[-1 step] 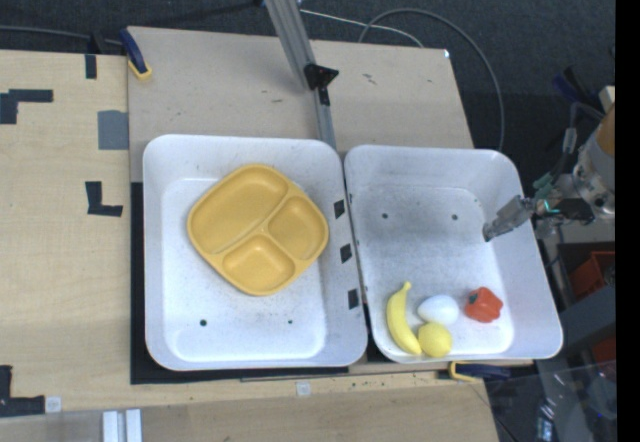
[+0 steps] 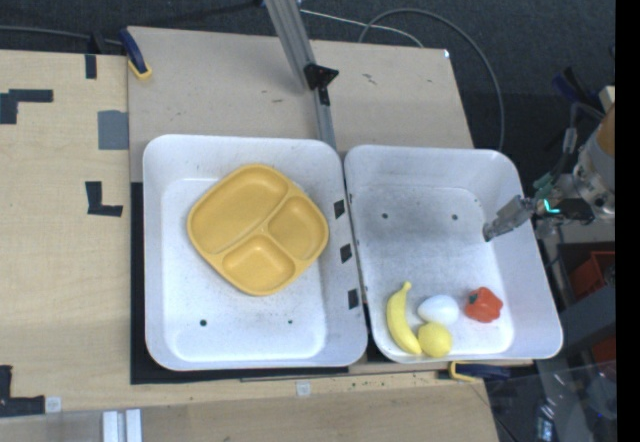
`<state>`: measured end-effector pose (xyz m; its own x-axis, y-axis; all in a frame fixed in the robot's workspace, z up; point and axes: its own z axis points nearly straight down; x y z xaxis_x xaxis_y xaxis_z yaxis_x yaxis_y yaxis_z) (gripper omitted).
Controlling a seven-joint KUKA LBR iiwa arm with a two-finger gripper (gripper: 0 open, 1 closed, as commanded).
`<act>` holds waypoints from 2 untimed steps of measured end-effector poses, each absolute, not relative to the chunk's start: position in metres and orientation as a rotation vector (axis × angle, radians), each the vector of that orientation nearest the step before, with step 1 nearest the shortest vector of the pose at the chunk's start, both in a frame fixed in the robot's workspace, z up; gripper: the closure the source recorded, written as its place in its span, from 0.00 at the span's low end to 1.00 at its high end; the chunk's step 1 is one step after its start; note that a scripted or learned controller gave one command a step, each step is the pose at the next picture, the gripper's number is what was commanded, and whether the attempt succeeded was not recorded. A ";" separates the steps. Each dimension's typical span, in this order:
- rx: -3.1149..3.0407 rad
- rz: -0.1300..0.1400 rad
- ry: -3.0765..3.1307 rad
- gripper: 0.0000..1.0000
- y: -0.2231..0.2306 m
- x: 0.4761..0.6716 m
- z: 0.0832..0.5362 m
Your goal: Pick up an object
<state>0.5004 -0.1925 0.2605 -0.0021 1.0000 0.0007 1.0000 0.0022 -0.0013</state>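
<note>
In the right bin, a yellow banana, a white egg-shaped object, a yellow lemon-like ball and a small red object lie together near the front edge. The banana, white object and yellow ball touch one another, while the red object sits slightly apart to their right. My gripper reaches in over the right bin's right rim, above and behind the red object, and is not touching any item. Nothing shows in its grasp.
The left bin holds a yellow divided plate. A grey metal pole slants down from the top to the gap between the bins. Cables run over the bench behind the right bin.
</note>
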 end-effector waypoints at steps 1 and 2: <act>-2.215 0.007 -2.218 0.00 -0.191 0.503 0.197; -2.214 0.007 -2.218 0.00 -0.185 0.503 0.134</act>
<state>0.5030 -0.1848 0.1335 -0.0019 1.0000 0.0024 1.0000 0.0019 -0.0085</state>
